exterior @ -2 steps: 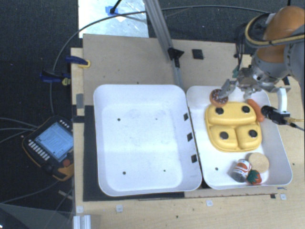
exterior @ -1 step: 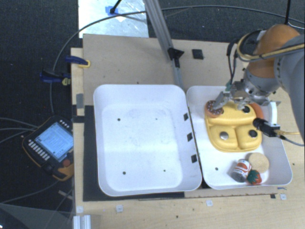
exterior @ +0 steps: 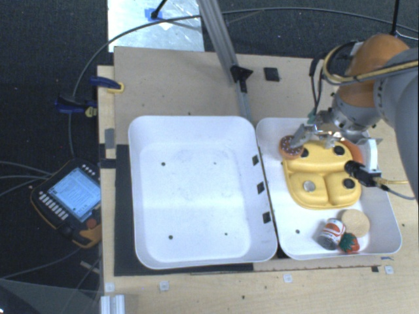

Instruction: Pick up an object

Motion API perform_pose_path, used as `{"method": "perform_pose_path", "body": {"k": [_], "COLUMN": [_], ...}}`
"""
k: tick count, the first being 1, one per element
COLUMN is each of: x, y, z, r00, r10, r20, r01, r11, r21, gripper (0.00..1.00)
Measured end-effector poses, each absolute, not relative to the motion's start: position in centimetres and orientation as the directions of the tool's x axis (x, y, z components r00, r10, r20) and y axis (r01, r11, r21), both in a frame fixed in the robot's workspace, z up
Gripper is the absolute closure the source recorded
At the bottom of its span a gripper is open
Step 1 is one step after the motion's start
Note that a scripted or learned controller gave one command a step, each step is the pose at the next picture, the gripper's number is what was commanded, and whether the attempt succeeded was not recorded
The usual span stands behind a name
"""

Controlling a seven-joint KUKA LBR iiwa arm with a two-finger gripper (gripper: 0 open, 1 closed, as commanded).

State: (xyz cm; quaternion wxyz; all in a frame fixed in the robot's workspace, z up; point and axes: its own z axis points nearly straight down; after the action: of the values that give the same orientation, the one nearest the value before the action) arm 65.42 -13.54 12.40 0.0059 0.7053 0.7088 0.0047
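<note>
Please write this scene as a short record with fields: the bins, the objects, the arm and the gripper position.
left bin: white, shallow, beside the right bin
right bin: white, holds all objects
large object: yellow moulded toy, middle of the right bin
far corner: round pink-topped piece, next to the yellow toy
near corner: small can, tan disc, small red item
arm: grey with orange band, reaching from the right
gripper: over the far end of the yellow toy
grasp: cannot tell
</note>
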Motion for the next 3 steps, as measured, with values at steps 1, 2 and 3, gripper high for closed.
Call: {"method": "perform_pose_path", "body": {"k": [1,2,3], "x": [65.6,65.8,66.0], "y": [-13.4,-14.4,-14.4], "z": [13.5,19.0,22.8], "r00": [-0.006,-0.005,-0.005], "r10": [1.0,1.0,1.0], "r20": [0.004,-0.002,-0.001], "r01": [1.0,1.0,1.0], "r11": [0.006,0.005,0.005], "r21": [0.016,0.007,0.007], "gripper": [1.0,1.0,1.0]}}
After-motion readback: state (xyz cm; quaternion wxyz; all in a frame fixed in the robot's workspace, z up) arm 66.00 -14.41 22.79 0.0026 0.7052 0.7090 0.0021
